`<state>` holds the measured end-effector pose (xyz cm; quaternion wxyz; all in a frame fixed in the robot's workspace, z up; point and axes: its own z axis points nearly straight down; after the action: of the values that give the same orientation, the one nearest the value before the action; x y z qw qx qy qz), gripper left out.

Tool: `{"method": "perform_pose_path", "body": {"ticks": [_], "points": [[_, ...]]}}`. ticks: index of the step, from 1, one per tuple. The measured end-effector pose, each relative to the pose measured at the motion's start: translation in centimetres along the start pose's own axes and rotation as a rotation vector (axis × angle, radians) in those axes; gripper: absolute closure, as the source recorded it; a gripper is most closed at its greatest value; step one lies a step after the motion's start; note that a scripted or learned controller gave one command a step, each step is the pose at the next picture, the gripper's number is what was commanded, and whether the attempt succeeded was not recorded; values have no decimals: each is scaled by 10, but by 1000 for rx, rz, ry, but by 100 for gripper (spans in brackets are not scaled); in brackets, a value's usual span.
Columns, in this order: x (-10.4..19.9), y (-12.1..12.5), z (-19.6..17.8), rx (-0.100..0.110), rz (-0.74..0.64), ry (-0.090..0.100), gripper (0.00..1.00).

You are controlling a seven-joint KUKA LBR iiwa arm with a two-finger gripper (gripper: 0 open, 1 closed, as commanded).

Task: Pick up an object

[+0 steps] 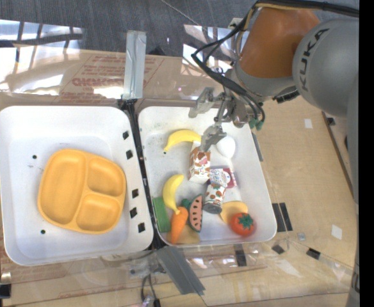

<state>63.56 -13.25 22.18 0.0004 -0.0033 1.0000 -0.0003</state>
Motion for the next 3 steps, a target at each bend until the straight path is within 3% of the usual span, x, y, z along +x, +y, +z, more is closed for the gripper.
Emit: {"method": "perform_pose_path", "body": {"ticks": [1,2,3], "points": [[2,-27,109,1,12,-19,0],[61,16,130,-1,237,3,0],[59,17,119,-1,230,0,100]]}}
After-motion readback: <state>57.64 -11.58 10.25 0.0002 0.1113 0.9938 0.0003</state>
